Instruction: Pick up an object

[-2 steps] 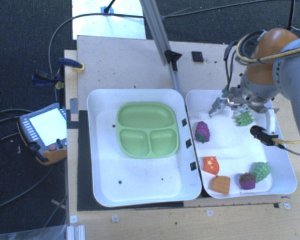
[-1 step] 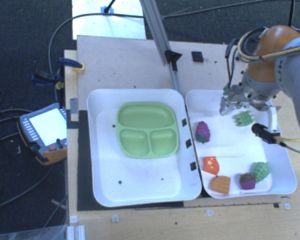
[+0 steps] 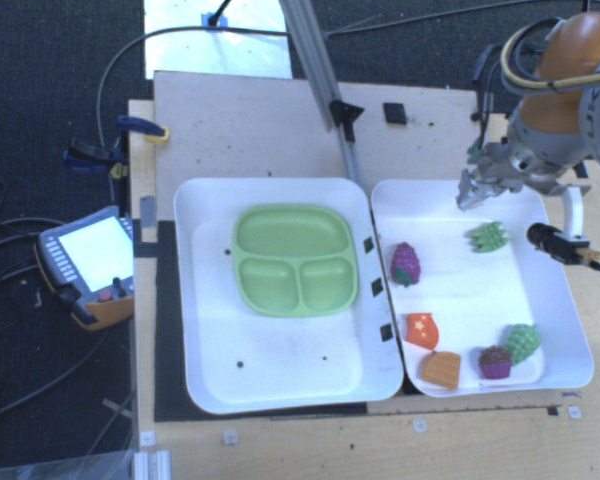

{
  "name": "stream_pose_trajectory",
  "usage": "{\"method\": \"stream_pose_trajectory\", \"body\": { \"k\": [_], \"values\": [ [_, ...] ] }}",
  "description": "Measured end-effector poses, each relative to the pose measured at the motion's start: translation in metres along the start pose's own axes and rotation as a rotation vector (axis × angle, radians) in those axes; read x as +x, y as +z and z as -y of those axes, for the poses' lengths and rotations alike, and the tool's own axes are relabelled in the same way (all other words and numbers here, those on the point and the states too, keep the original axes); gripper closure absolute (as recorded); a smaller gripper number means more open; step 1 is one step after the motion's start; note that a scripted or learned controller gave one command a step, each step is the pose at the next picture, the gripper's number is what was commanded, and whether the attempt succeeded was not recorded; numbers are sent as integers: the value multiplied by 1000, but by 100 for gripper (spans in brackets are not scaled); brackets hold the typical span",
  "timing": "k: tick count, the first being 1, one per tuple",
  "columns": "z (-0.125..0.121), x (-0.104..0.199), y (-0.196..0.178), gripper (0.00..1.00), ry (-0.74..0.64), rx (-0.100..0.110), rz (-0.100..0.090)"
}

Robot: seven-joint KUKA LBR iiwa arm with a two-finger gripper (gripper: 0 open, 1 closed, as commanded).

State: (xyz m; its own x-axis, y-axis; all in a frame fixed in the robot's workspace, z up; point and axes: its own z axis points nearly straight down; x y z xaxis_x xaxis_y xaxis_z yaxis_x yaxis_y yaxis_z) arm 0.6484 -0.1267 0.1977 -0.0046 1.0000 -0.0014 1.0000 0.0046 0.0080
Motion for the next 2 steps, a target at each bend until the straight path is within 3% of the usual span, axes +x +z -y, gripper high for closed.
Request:
{"method": "stream_pose_trajectory", "body": {
  "k": [1,2],
  "values": [
    [-1,0,-14,100,-1,3,-1],
    [20,56,-13,100,-4,8,-3]
  ]
}}
